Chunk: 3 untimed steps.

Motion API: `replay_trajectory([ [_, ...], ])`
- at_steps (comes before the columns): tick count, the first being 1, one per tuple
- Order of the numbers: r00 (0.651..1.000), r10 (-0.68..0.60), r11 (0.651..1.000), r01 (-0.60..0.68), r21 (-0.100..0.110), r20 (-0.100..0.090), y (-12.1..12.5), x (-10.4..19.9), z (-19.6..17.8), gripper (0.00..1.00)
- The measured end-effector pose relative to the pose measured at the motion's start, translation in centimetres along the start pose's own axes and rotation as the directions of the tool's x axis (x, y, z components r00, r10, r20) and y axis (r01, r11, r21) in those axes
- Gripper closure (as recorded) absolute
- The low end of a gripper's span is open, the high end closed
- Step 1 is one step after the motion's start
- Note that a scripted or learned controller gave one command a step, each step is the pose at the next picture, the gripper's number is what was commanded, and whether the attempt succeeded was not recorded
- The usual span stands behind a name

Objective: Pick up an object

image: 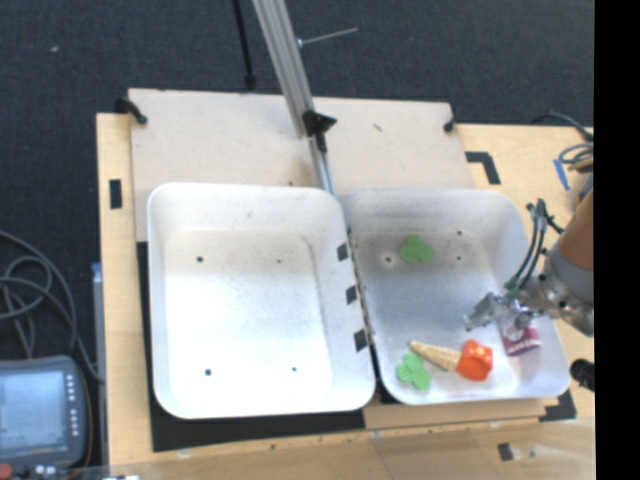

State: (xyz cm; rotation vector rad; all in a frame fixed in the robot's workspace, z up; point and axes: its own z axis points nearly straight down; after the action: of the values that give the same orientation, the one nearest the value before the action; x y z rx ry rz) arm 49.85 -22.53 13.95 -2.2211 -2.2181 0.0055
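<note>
In the right bin lie a green clover-shaped piece near the back, a second green piece at the front, a tan cone, and an orange-red block next to the cone. A small magenta and white object rests by the bin's right wall. My gripper hangs low over the right part of this bin, just above and left of the magenta object and behind the orange-red block. Nothing shows between its fingers.
The left bin sits beside the right one. A slanted aluminium post rises from the back between the bins. Cables trail at the right edge near the arm. A screen unit stands at lower left.
</note>
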Motion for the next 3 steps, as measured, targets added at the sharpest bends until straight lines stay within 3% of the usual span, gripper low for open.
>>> replay_trajectory([
  [1,1.000,-0.005,1.000,0.005,-0.009,-0.006,0.4,0.3,3.6,0.00],
  [2,1.000,0.001,1.000,-0.001,-0.013,-0.008,0.5,0.3,2.5,1.00],
  [3,1.000,-0.005,1.000,0.005,-0.013,0.004,1.0,0.2,-3.9,1.00],
])
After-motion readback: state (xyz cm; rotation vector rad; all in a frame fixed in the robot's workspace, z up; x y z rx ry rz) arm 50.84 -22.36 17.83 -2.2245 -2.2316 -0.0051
